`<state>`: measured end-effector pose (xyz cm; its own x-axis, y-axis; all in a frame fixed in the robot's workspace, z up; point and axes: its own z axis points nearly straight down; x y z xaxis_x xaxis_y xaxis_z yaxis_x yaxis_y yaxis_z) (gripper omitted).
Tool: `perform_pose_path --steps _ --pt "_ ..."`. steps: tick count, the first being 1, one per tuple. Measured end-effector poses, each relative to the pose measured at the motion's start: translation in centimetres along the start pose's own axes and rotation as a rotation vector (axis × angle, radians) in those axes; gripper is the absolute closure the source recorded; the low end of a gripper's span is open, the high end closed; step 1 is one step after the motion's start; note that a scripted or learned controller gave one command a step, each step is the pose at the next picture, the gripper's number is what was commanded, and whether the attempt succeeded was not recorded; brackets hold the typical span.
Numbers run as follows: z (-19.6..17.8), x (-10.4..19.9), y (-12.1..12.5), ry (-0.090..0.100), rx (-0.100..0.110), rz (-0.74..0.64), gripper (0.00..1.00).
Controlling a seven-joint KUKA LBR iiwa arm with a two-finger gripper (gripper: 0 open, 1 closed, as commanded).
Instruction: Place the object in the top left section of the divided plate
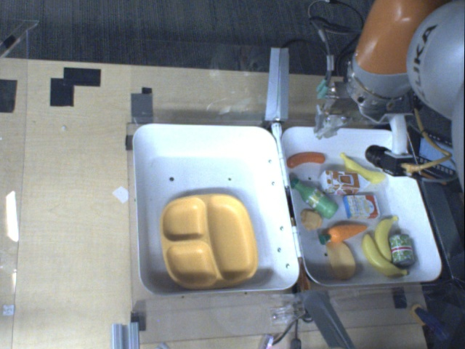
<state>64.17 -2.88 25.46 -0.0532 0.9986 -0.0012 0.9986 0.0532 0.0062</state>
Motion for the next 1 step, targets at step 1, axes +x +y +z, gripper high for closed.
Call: perform_pose_path --steps 1 --pt "0.0 -0.01 0.0 0.0 0.0 0.0 0.0"
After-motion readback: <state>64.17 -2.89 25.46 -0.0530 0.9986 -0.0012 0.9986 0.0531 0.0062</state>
